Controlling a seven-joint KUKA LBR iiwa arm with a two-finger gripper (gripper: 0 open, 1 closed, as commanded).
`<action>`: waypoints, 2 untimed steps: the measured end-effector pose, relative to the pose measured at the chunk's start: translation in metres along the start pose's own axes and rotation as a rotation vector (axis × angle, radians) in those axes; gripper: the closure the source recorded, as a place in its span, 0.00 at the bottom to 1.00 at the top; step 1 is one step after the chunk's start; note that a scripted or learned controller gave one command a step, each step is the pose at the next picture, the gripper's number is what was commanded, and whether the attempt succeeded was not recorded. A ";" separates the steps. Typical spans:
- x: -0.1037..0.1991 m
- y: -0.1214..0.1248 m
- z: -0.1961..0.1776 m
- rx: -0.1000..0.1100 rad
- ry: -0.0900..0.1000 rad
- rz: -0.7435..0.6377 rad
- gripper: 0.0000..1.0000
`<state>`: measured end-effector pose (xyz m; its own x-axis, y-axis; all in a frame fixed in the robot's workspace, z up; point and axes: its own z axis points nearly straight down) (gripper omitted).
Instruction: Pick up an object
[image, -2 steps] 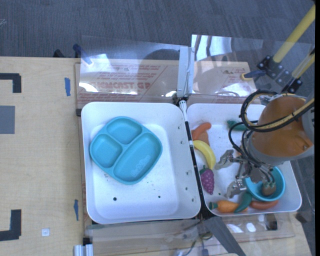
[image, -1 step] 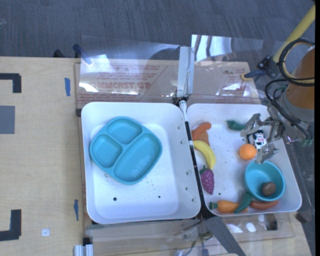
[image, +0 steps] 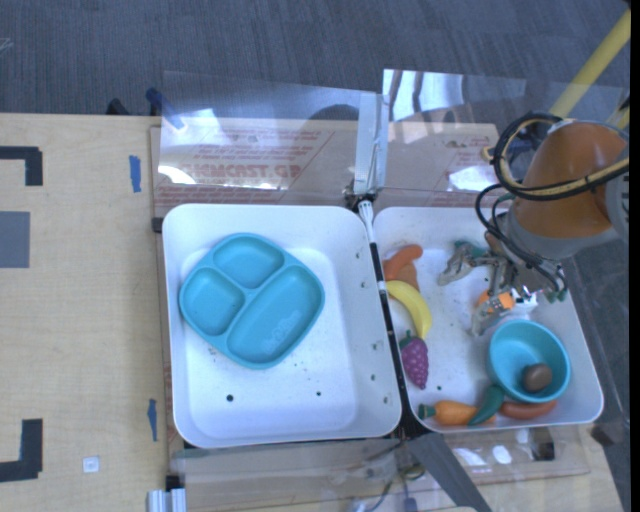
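Bench: pale wood top (image: 80, 300), grey carpet behind | left bin (image: 270, 410): blue divided plate (image: 252, 298) | right bin (image: 580, 390): banana (image: 412, 305) by the divider, long axis running far-to-near, curving; grapes (image: 415, 360) just below; blue bowl (image: 528, 360) | gripper (image: 505, 290): low over right bin, finger state cannot be told.

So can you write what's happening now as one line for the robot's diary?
phase: reaching | tool: above right bin, near blue bowl | held: nothing seen | banana: right bin, left side | blue plate: left bin
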<state>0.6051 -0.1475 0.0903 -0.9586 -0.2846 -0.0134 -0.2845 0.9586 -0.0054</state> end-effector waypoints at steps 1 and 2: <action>0.068 0.015 0.000 -0.008 0.001 -0.014 0.00; 0.012 0.015 0.001 -0.002 0.000 -0.100 0.00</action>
<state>0.5896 -0.1363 0.0890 -0.9253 -0.3790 -0.0129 -0.3790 0.9254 -0.0052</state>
